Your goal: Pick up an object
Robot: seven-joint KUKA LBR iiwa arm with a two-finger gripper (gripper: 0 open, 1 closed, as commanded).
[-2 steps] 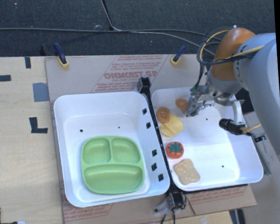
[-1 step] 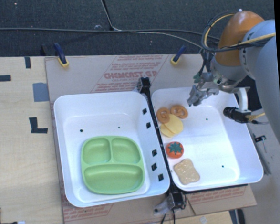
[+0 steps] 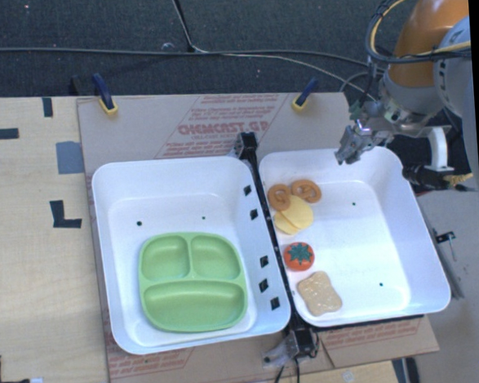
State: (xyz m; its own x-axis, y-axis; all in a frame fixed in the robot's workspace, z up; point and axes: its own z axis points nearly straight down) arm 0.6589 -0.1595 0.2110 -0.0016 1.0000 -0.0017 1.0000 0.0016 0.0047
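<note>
Nearest the camera, at the front of the right shallow white plastic bin (image 3: 405, 216), a flat tan bread-slice toy (image 3: 319, 293) with a speckled surface was seen lying close to the bin's left wall. Just at twelve o'clock of it, a round red tomato toy (image 3: 299, 256) with a green star-shaped stalk was placed, apart from the bread. Farther toward twelve o'clock, a pale yellow smooth flat piece (image 3: 295, 217) was found, and touching its far edge two orange-brown ring-shaped pretzel toys (image 3: 294, 193) were laid side by side. All four things were kept along the left wall of that bin; the middle and the three o'clock half of its glossy floor were left bare.

In the left shallow white plastic bin (image 3: 117, 195), a light green matte divided tray (image 3: 193, 281) with rounded corners and three compartments was set toward the front.

Both bins were carried on a brown cardboard sheet (image 3: 219, 127) printed in red.

The grey two-finger gripper (image 3: 353, 148) was held over the far rim of the right bin, at about two o'clock of the pretzels and well apart from them. Whether its fingers were spread or closed could not be told; nothing was seen between them.
</note>
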